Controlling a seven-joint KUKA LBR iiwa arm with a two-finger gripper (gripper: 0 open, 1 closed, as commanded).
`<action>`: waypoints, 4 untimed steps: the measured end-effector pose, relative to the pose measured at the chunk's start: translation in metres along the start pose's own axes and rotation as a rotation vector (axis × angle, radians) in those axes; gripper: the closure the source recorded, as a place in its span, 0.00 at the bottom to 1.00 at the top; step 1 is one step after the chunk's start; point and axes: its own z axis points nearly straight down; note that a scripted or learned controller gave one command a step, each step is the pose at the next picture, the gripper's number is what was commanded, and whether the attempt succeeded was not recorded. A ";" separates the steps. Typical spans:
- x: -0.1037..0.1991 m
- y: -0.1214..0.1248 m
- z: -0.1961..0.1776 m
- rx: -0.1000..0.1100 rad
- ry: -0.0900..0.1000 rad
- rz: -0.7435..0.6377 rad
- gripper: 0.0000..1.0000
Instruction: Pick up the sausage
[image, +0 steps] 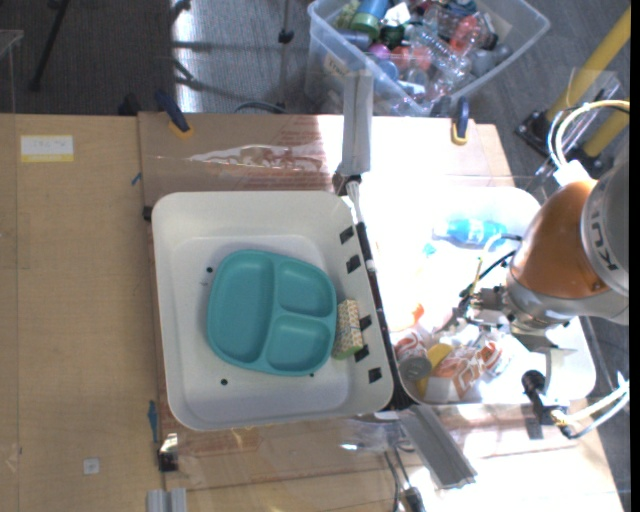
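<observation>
The arm (575, 250) reaches in from the right over the right bin (400, 215), its orange band above the near right part of that bin. The claw (468, 318) hangs low over a pile of small things (450, 362) in the bin's near half; glare and the wrist hide the fingers, so whether it is open or closed cannot be told. The pile shows red, white, orange and yellow pieces crowded together and touching. Which of them is the sausage cannot be made out; a reddish piece (410, 346) lies at the pile's left edge, near the divider between the bins. A blue thing (470, 232) lies farther back in the same bin, well apart from the pile. Much of that bin's floor between them is washed out by bright light.

In the left bin (180, 300) a teal divided plate (271, 312) sits in the middle, with a small patterned sponge (347, 328) touching its right rim, just beside the divider. Behind the bench stands a clear tub (430, 45) full of mixed items.
</observation>
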 end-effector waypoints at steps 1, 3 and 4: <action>-0.003 0.001 -0.011 -0.004 -0.003 0.005 1.00; 0.004 -0.034 0.000 -0.001 -0.001 0.064 0.00; 0.002 -0.033 -0.010 -0.005 -0.003 0.071 1.00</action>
